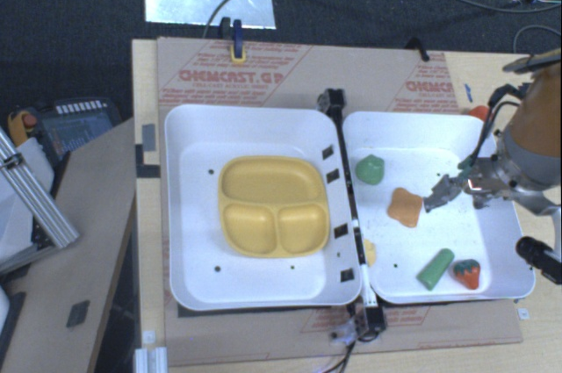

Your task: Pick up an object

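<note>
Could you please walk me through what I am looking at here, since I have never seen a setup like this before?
This is one picture from a camera fixed above a bench, looking down at a slant. Two shallow white bins sit side by side. The left bin holds a yellow divided tray. The right bin holds toy food: a green pepper, an orange piece, a green cylinder and a strawberry. The grey and orange machine at the right is a robot arm; its gripper sits beside the orange piece. I see nothing held between its fingers.
</note>
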`<state>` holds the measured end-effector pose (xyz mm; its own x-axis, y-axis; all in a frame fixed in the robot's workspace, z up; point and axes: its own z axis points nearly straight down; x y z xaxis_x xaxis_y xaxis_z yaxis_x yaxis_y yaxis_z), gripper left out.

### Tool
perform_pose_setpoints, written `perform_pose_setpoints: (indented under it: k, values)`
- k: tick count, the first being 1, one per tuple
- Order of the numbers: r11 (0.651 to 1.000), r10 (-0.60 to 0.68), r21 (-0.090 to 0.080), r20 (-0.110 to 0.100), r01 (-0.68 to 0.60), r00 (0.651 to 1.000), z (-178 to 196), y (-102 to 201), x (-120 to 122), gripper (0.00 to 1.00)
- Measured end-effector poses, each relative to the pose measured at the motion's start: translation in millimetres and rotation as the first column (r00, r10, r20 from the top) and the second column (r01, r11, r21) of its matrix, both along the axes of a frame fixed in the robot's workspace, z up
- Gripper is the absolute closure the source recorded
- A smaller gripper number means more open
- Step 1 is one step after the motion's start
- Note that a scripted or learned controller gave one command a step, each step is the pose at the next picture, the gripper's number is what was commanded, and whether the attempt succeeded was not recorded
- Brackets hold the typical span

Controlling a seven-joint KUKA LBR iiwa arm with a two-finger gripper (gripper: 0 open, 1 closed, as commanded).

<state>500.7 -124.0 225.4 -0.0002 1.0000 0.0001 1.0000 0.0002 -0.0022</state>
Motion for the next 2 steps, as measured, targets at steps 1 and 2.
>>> perform_pose_setpoints:
  k: [1, 2]
  values:
    - [1.000, 0.001, 0.001, 0.000, -0.001, 1.000, -41.9, 1.3, 0.6, 0.00]
    - [1.000, 0.000, 0.001, -0.001, 0.000, 1.000, -89.8, 1.3, -8.9, 0.00]
